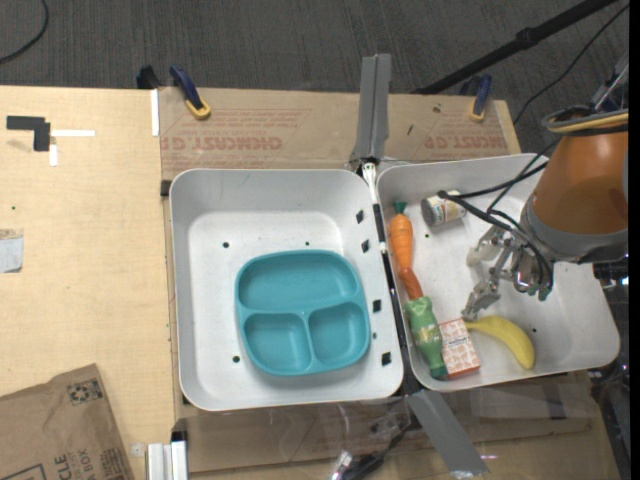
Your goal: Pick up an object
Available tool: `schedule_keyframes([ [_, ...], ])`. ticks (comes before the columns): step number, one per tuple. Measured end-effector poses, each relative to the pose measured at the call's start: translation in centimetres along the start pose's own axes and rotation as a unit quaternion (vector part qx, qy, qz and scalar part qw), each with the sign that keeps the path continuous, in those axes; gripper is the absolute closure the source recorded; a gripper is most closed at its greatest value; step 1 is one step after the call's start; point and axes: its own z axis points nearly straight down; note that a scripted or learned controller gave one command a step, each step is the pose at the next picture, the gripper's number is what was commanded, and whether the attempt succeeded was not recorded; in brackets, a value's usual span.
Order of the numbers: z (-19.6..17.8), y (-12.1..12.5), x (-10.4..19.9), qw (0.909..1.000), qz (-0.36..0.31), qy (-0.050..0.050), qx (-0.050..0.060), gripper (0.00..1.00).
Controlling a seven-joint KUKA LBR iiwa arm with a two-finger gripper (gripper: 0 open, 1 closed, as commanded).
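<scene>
Nearest you, a piece of brown cardboard (62, 420) lies flat on the pale wooden worktop (80, 228). Beyond it sit the two shallow white bins. The left bin (195, 268) holds a smooth teal plastic tray (300, 311) with three compartments. In the right bin (590, 333), look at its near edge: a curved yellow banana (505, 336) beside a small red-and-white carton (459, 347) and a green packet (424, 333). Farther back, an orange carrot (401, 246) lies along the divider and a small jar (442, 210) lies on its side. The end effector (492, 286) hangs just above the banana; you can see its metal fingers (484, 296) slightly spread, pinching nothing. Behind the bins, printed cardboard is clamped down, and dark carpet (250, 18) lies beyond.
</scene>
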Motion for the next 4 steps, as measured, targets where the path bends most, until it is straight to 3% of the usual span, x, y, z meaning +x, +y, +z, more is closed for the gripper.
schedule_keyframes([
  [1,-14.5,-1.1,-6.4,1.0,-0.002,0.006,0.001,0.0],
  [2,-8.2,2.5,-10.6,0.9988,-0.048,0.007,0.001,0.0],
  [3,0.4,4.4,-8.2,0.9973,-0.073,0.002,0.0,0.0],
  [4,-8.3,10.6,-3.1,0.9953,0.097,0.007,0.002,0.0],
])
